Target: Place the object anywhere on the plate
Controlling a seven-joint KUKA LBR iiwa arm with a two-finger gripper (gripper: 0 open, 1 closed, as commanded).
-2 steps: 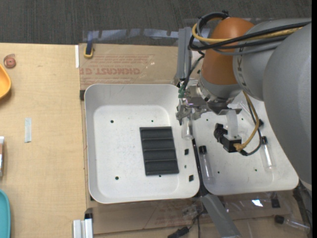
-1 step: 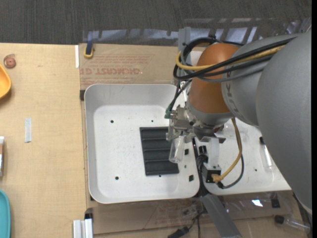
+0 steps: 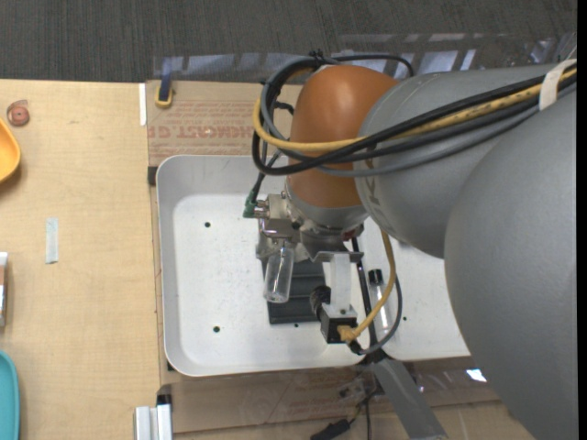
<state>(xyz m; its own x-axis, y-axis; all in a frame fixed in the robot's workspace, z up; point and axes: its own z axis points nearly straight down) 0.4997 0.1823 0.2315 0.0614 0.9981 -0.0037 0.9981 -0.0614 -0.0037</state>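
My arm, with its orange band (image 3: 335, 126), reaches in from the right and hangs over the middle of the white bin (image 3: 197, 246). Below the wrist, the black body of the gripper (image 3: 295, 308) points down at the bin floor near its front half. A pale, translucent cylinder-shaped part (image 3: 278, 278) sits along the gripper's left side. The wrist and cables cover whatever lies right under the gripper. At the far left edge I see part of an orange dish (image 3: 7, 154) and, lower down, part of a teal dish (image 3: 7, 401).
A wooden bench top (image 3: 83, 273) lies left of the bin, with a small grey strip (image 3: 51, 241) and a red round disc (image 3: 17, 113) on it. Cardboard (image 3: 206, 122) lies behind the bin. Yellow and black cables (image 3: 275, 136) loop around the wrist.
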